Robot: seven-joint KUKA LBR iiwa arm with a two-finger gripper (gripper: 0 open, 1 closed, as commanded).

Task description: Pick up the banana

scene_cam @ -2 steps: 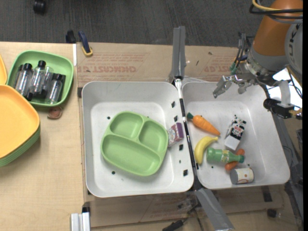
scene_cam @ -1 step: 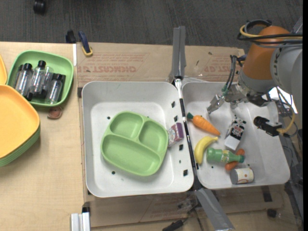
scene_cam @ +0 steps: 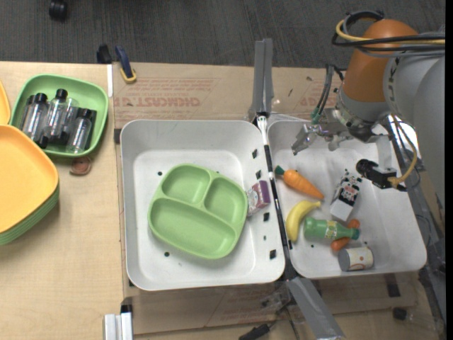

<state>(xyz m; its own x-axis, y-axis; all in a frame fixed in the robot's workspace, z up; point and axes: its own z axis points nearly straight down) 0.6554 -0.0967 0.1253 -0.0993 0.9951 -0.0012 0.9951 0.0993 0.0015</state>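
Note:
The yellow banana point(scene_cam: 298, 219) lies in the right bin point(scene_cam: 396, 261), close to its left wall, beside a green bottle point(scene_cam: 328, 229). An orange carrot point(scene_cam: 302, 183) sits just above the banana. My gripper point(scene_cam: 316, 139) hovers over the bin's back part, above the carrot and well apart from the banana. Its two fingers are spread open and nothing sits between them.
The right bin also holds a black-and-white box point(scene_cam: 345, 194), a grey can point(scene_cam: 356, 258) and a small orange piece point(scene_cam: 342, 244). In the left bin point(scene_cam: 134, 261) are a green divided plate point(scene_cam: 198, 210) and a purple packet point(scene_cam: 260, 195). A green tray of bottles point(scene_cam: 60, 115) and orange plates point(scene_cam: 25, 183) sit at far left.

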